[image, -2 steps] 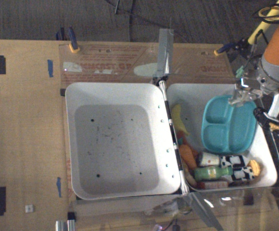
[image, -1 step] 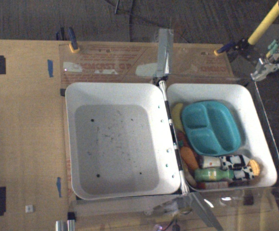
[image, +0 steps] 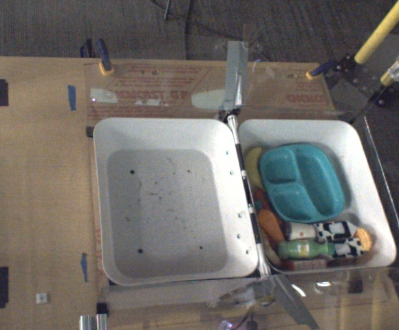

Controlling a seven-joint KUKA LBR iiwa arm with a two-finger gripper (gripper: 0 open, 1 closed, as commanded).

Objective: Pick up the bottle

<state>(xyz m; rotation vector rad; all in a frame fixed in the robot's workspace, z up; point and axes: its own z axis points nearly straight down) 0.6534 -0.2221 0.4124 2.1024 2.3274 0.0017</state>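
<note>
Green bottle (image: 308, 249) lying on its side along the near wall of the right bin (image: 374, 177), among other things. Directly behind it, a cow-patterned toy (image: 337, 232); further back, a teal divided plate (image: 303, 182); at its left, an orange carrot-like piece (image: 270, 225) and a yellow item (image: 253, 165). Left bin (image: 103, 184) alongside on the table (image: 27, 184). Tool state: cannot tell.

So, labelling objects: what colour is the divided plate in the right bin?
Teal, seen in the camera view: the divided plastic plate.
</note>
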